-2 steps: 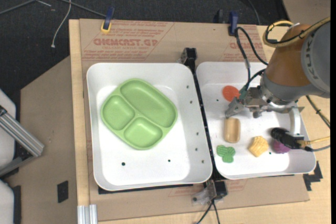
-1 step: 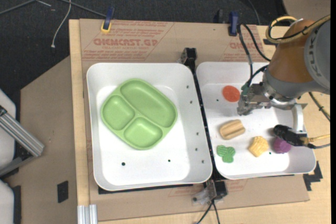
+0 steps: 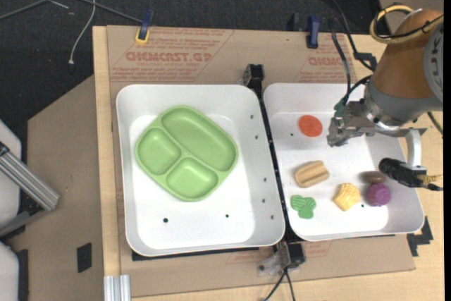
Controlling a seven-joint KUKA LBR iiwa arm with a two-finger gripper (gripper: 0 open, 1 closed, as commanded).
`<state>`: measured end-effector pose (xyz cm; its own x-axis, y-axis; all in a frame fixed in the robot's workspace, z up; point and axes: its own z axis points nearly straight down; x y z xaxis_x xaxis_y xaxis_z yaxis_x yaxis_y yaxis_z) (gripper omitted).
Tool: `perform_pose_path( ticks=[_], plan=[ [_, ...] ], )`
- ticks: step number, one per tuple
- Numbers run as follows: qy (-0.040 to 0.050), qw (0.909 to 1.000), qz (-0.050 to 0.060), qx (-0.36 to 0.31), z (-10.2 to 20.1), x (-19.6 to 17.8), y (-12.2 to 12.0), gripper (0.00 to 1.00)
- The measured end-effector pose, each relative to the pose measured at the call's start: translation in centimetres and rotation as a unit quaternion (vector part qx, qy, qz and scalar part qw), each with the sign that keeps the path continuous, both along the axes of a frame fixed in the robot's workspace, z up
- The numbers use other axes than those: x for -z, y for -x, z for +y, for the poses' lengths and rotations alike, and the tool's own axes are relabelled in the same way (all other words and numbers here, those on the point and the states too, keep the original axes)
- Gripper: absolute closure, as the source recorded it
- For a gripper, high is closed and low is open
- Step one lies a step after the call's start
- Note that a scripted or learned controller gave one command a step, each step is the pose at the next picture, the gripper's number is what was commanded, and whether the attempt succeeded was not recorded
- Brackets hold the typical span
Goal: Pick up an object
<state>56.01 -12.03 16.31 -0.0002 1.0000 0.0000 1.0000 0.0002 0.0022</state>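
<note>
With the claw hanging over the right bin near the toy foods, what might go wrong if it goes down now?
1. The claw sits beside the round orange toy food, not over it, so closing may grab nothing or push it aside.
2. The shallow white right bin crowds the purple round toy against the yellow corn-shaped toy; one may get bumped.

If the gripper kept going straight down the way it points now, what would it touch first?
Most likely bare floor of the right bin. The gripper points down just right of the orange round piece, apparently beside rather than over it. Depth is hard to judge from this slanted view, so it might clip that piece's edge.
</note>
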Motion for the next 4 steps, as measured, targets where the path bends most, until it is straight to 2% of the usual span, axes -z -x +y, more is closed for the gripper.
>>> perform_pose_path(
  ticks=[1,2,4],
  plan=[
    [0.0,1.0,0.0,0.0,0.5,-4.3,-0.2,1.0],
    [0.0,1.0,0.0,0.0,0.5,-6.5,-0.3,1.0],
    [-0.0011,1.0,0.002,-0.003,12.5,-5.9,-0.6,1.0]
  ],
)
